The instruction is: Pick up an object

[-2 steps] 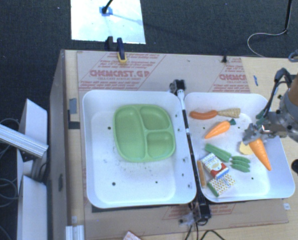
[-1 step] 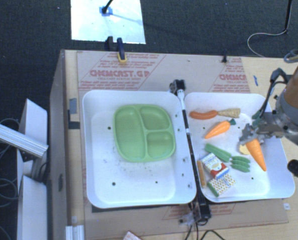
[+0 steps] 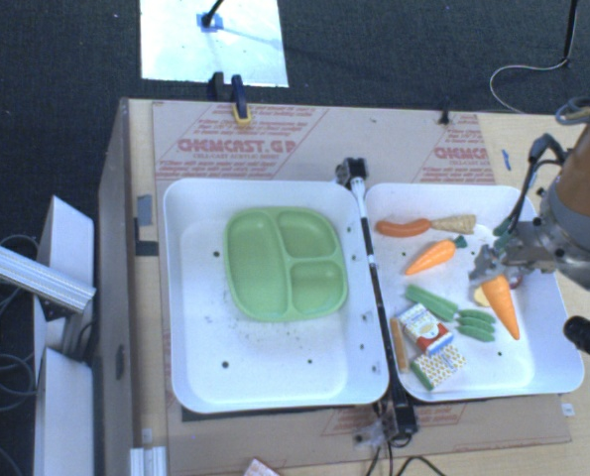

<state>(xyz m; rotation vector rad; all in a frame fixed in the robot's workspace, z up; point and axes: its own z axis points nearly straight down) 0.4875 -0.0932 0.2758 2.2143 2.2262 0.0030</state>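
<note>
The right bin (image 3: 547, 365) holds several toy foods. An orange sausage (image 3: 403, 228) and a beige root (image 3: 453, 224) lie along its far side. Below them rests a small carrot (image 3: 431, 257). Green bean pods (image 3: 453, 312) cross the middle of the bin. A red and white carton (image 3: 425, 328) and a checked cracker (image 3: 439, 367) sit near the front. A larger carrot (image 3: 504, 307) lies at the right, next to a small yellow piece (image 3: 482, 297). My gripper (image 3: 497, 266) hangs just over that carrot's top end, at the bin's right side.
A green divided plate (image 3: 285, 264) lies in the left bin (image 3: 205, 365). A black ridge (image 3: 372, 276) separates the two bins. The grey arm with its orange band (image 3: 582, 181) comes in over the right bin's far right corner. Clamps (image 3: 237, 97) stand at the bench's far edge.
</note>
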